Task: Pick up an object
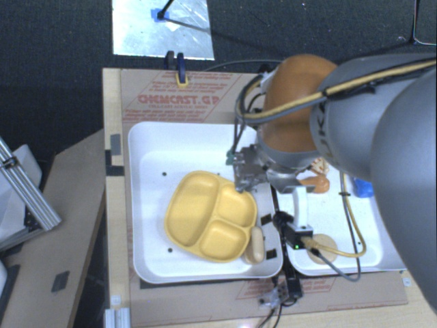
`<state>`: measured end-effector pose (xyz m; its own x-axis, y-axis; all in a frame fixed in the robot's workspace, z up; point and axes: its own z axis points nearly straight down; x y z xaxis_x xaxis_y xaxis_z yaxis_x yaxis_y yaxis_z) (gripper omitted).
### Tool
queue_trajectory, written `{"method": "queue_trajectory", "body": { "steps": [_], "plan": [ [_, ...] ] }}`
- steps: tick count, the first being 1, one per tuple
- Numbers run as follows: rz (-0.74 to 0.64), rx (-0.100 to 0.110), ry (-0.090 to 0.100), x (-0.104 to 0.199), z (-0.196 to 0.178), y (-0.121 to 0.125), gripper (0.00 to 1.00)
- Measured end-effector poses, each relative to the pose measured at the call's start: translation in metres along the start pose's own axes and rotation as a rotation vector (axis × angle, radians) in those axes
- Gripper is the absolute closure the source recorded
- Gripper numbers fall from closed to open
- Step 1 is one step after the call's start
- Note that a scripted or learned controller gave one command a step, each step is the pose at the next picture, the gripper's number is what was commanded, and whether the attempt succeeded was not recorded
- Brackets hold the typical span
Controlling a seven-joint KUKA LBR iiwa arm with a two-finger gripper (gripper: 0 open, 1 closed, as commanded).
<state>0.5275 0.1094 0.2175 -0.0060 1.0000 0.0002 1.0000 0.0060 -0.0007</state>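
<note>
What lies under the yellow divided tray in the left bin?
The yellow tray rests on the left bin's white floor. A small beige object lies at its lower right edge, perhaps partly beneath it. Anything else under the tray is covered.

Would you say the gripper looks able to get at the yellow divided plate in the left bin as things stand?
Probably yes: the gripper hangs right over the yellow divided plate's upper right rim, nothing lies on it, and the small tan object sits beside its lower edge.
</note>
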Motion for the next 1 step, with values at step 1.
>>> {"method": "queue_trajectory", "body": {
  "steps": [1],
  "plan": [
    [0.001,-0.001,0.000,-0.0004,-0.0006,0.0001,0.00]
  ]
}}
